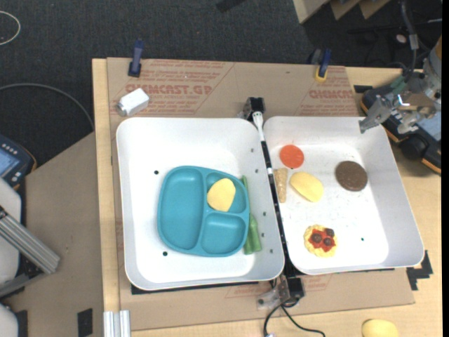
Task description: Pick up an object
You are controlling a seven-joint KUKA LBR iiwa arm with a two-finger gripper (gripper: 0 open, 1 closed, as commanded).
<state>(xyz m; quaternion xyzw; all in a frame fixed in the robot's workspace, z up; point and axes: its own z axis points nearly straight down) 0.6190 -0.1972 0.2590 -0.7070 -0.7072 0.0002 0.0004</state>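
Observation:
The right bin (393, 251) holds a red-orange disc (292, 156), a pale yellow wedge (307, 187), a tan stick-shaped piece (281, 185), a round brown patty (351, 175) and a small toy pizza (320, 240). In the left bin (140, 258), a teal divided plate (184, 216) carries a yellow piece (222, 194). A green pod (250, 225) lies along the plate's right edge. My gripper (372, 118) hovers over the right bin's far right corner, up and to the right of the brown patty, and nothing shows in it.
A white block (133, 102) lies on the cardboard beyond the left bin. Blue clamps (135, 58) (323, 63) hold the board's far edge. A black divider strip (265, 161) runs between the bins. A yellow object (379, 328) sits off the board at the front right.

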